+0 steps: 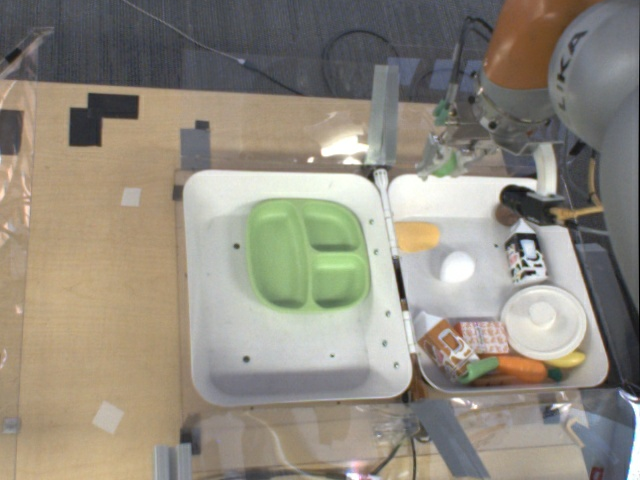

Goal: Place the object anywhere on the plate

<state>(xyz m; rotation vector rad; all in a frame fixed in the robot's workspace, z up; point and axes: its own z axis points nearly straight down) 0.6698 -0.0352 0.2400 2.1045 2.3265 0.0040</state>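
Two white bins sit side by side on a table. The left bin [215, 298] holds one green divided plate [305, 254]. The right bin [480, 233] holds several objects, including one white ball [457, 267] and one bottle [524, 255]. The jaws [447, 158] hover above its far edge; their opening cannot be told.

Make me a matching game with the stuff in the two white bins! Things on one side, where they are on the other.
Things:
1. green plate
2. carrot
3. cow-print bottle
4. white ball

Places:
A. near edge of the right bin
B. middle of the right bin
C. left bin
D. far right side of the right bin

Pairs: 1-C, 2-A, 3-D, 4-B
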